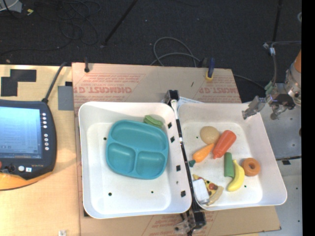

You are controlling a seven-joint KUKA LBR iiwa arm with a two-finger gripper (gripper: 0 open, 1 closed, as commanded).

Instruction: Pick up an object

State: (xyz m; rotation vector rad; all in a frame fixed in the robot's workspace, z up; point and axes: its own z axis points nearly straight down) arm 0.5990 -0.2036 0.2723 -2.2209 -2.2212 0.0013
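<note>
Grey metal of the end effector (pixel 275 103) hangs at the right edge of the scene, beyond the far right corner of the right-hand shallow white plastic bin (pixel 268 146); whether it is spread or closed cannot be told from this slant, and nothing is seen in it. Candidates all lie in that bin: a round beige potato-like toy (pixel 209 134), a fat red-orange plastic carrot (pixel 224 143) touching a smaller orange carrot (pixel 202 154), a green stick-shaped piece (pixel 229 165) lying against a yellow plastic banana (pixel 236 177), and an orange ring doughnut (pixel 252 167). The doughnut, just beside the banana but free on its other sides, looks the safest choice. A good approach would probably come straight down over it, squaring the grip across the ring, clear of the banana and the bin wall.
</note>
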